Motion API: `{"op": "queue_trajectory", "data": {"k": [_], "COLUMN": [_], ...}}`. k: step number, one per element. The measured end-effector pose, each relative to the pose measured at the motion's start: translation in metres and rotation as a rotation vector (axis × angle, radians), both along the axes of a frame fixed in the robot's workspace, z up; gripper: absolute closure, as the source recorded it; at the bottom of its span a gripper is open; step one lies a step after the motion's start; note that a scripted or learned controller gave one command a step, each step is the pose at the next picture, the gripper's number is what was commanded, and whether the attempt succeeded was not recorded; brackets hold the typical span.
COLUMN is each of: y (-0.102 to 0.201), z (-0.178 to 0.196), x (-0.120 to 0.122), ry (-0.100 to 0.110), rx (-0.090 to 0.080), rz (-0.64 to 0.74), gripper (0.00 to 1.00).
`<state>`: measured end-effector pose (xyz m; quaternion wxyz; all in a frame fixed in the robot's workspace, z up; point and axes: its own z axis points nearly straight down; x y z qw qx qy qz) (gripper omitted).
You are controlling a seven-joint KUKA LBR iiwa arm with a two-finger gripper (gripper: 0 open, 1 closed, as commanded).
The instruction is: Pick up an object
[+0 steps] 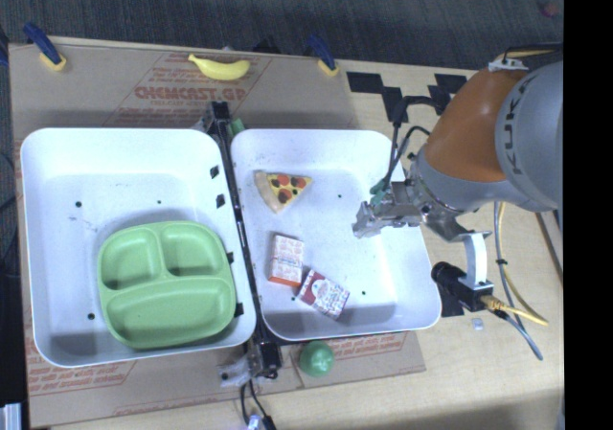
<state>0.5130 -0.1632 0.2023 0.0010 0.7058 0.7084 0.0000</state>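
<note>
The right bin (pixel 316 146) holds a toy pizza slice (pixel 282 188) near its back left, an orange-and-white box (pixel 285 260) lower down, and a red-and-white packet (pixel 323 294) next to it toward the front. My gripper (pixel 371 220) hangs over the right side of this bin, to the right of the pizza slice and above the packet. Nothing shows between its tips. The grey arm with its orange band (pixel 479 131) reaches in from the right.
In the left bin (pixel 57 160) lies a green divided tray (pixel 168 280). A yellow toy banana (pixel 219 65) rests on the cardboard behind the bins. A green ball (pixel 315 358) sits on the bench in front of the right bin. Blue clamps hold the cardboard's back edge.
</note>
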Motion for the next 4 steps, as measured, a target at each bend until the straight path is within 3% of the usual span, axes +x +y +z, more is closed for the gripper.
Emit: {"op": "queue_trajectory", "data": {"k": [1, 2, 4], "y": [0.016, 0.033, 0.071], "z": [0.004, -0.006, -0.027], "x": [-0.026, -0.036, -0.036], "ry": [0.003, 0.003, 0.003], "rx": [0.001, 0.002, 0.002], "rz": [0.001, 0.004, 0.005], "gripper": [1.00, 1.00, 1.00]}}
